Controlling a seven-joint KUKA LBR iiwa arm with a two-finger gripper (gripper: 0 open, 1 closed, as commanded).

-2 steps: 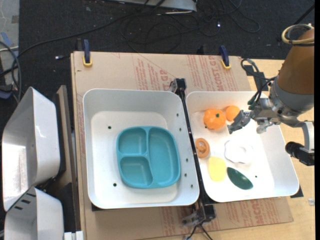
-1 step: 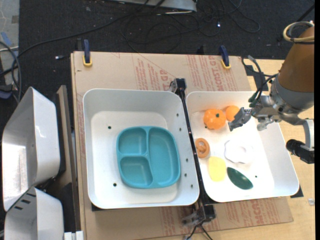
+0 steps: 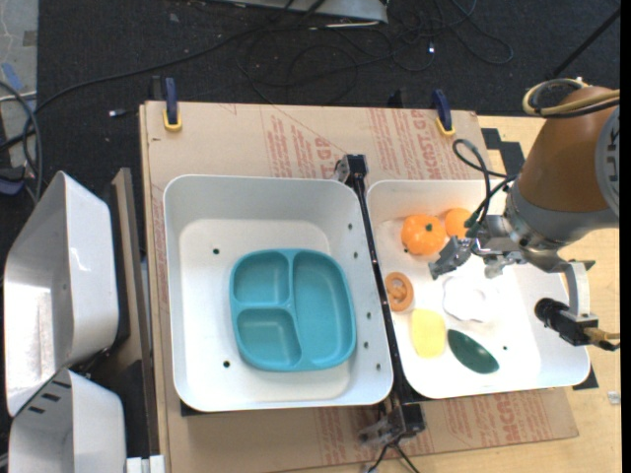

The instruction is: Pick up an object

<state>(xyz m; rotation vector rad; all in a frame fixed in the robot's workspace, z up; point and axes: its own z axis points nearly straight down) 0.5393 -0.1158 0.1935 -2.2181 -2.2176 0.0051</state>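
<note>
Cardboard-topped desk (image 3: 296,131) on dark carpet with loose cables; two white bins side by side. Left bin (image 3: 187,205): one teal divided plate (image 3: 293,309). Right bin (image 3: 567,363): orange fruit (image 3: 423,235), a second orange piece (image 3: 456,221) behind it, a small ring-shaped item (image 3: 398,290), a yellow piece (image 3: 427,332), a dark green piece (image 3: 472,351), a white object (image 3: 467,299). Your gripper (image 3: 463,254) hangs over the right bin between the oranges and the white object; you cannot tell how far it is parted, and nothing is seen held. Risks, as judged: crowded items may deflect a descent, and the round fruit could roll off. Red print on the cardboard shows reversed; unreadable.
</note>
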